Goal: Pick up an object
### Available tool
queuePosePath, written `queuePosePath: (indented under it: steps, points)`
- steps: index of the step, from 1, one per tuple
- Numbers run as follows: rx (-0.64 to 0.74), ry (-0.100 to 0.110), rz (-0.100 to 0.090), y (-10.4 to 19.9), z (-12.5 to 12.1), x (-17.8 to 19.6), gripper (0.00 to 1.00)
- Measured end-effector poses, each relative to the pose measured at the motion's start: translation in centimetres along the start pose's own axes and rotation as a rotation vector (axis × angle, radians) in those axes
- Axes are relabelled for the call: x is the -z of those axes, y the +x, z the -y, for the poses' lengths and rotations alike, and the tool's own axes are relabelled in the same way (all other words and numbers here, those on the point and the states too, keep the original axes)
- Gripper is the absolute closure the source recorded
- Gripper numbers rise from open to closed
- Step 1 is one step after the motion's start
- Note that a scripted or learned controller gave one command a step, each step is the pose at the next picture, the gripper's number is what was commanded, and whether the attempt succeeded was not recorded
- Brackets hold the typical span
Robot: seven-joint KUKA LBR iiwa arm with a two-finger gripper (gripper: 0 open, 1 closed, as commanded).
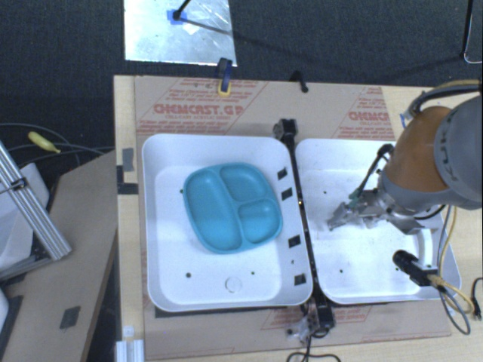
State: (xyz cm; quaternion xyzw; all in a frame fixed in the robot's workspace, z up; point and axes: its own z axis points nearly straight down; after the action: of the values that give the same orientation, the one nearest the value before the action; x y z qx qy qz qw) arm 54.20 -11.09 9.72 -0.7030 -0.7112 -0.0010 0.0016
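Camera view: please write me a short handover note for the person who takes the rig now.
Gripper: low over the right bin, near its left side; nothing visible between its fingers, open or shut unclear.
Things: a blue divided plate lies flat in the left bin, apart from the arm.
Done: nothing picked up yet.
Left: take hold of an object and lift it; the plate is the only candidate I can see.

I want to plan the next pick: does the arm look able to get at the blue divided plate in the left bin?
Probably yes. The blue plate lies alone and uncovered in the left bin, while the hand is low over the right bin; only the low divider between them must be crossed.
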Motion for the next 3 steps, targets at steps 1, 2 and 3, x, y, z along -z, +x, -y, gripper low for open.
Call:
queuePosePath:
  steps: [1,2,3]
  points:
    - [-0.008,-0.004,0.004,-0.6,0.1,1.4,1.0]
    - [0.004,-0.012,0.0,10.4,-3.1,9.2,1.0]
    - [-0.005,-0.013,0.002,11.2,1.6,22.7,1.0]
